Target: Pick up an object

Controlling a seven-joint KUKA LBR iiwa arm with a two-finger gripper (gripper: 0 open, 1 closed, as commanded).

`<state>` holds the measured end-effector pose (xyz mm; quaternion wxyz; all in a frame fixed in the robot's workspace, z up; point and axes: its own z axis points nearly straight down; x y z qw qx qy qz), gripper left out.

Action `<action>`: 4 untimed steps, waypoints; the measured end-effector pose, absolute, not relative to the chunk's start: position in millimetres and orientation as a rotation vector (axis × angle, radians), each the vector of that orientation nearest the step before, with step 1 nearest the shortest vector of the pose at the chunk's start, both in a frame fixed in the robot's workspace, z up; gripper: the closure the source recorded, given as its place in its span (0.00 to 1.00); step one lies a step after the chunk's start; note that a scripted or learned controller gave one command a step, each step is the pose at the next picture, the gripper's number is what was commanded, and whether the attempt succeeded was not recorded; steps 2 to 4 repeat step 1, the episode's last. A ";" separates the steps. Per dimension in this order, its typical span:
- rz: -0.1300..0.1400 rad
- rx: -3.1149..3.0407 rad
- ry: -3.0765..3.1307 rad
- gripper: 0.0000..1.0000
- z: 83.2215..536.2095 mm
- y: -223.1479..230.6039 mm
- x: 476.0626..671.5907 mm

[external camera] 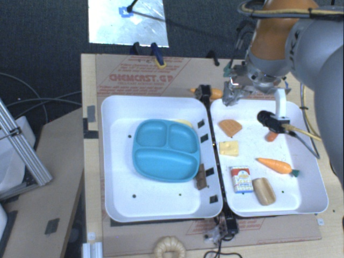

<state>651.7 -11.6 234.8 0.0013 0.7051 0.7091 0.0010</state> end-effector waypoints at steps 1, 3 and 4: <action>-0.001 2.217 2.224 1.00 213.6 -13.1 654.1; -0.001 2.217 2.224 1.00 213.6 -13.1 654.1; -0.001 2.217 2.224 1.00 213.6 -13.1 654.1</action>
